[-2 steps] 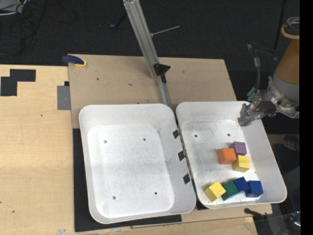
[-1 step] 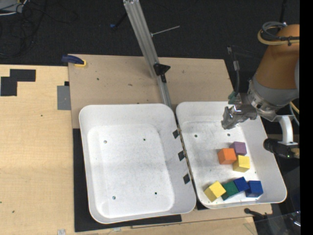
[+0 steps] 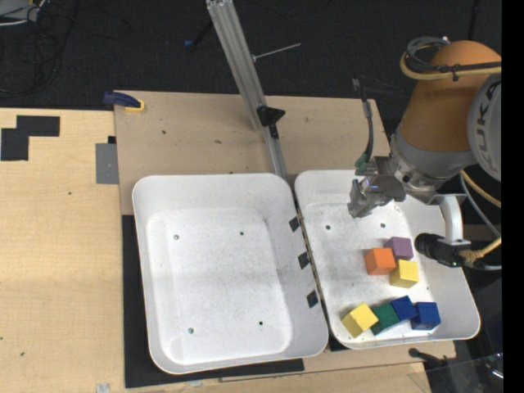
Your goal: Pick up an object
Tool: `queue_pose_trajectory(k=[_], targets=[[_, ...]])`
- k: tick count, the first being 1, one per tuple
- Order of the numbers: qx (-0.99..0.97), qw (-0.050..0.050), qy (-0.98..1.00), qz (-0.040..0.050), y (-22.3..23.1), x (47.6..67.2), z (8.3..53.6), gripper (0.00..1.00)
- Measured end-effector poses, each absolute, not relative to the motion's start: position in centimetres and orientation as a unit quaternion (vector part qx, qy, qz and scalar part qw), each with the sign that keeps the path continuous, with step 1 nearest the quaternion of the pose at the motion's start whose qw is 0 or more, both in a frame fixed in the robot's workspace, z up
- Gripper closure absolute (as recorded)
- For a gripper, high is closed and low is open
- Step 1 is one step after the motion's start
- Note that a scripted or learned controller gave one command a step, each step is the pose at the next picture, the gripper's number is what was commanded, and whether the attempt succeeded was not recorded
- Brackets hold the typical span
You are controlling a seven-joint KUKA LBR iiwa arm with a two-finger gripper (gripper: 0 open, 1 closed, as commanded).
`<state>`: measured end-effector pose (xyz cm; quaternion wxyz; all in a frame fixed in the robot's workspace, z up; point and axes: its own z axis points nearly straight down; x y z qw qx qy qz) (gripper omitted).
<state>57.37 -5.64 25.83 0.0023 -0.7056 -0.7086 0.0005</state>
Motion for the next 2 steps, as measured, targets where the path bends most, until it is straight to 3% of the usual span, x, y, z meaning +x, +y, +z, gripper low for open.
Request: queue_pose_trajectory(k=[1, 2], targets=[[-0.706, 0.002, -0.708, 0.0009, -1.1, 58.3, 25.0, 1.00], [-0.705, 0.003, -0.709, 0.0012, 4.3, 57.6, 25.2, 1.00]])
